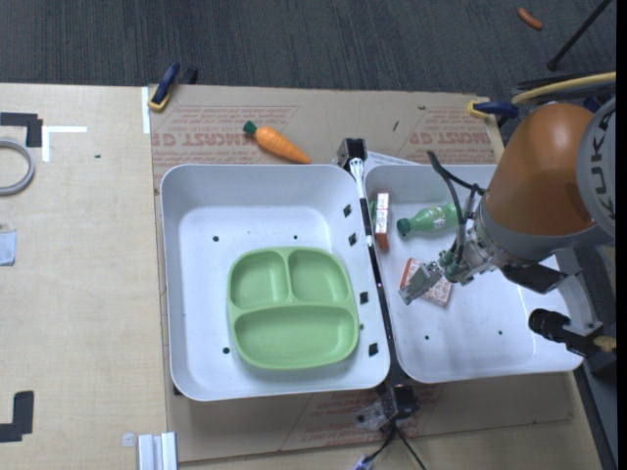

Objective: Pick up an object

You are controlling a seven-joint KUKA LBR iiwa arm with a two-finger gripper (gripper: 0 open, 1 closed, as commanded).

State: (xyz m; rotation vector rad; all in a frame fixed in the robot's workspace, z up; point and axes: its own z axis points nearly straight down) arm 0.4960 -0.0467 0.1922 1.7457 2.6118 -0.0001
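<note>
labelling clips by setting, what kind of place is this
Probably a robotics lab grasping bench: a grey arm reaches over two white bins, toy items like a plastic carrot and green divided plate lie around, and cardboard covers the bench.

Two bins sit side by side on the table (78,341). The left bin (186,292) holds a divided plate (292,308); the right bin (490,346) holds a bottle (427,219) toward its back, a small packet (381,220) by its left wall, and another packet (438,285) under the tool (423,282). A toy carrot (278,143) lies on the cardboard behind the left bin.
</note>
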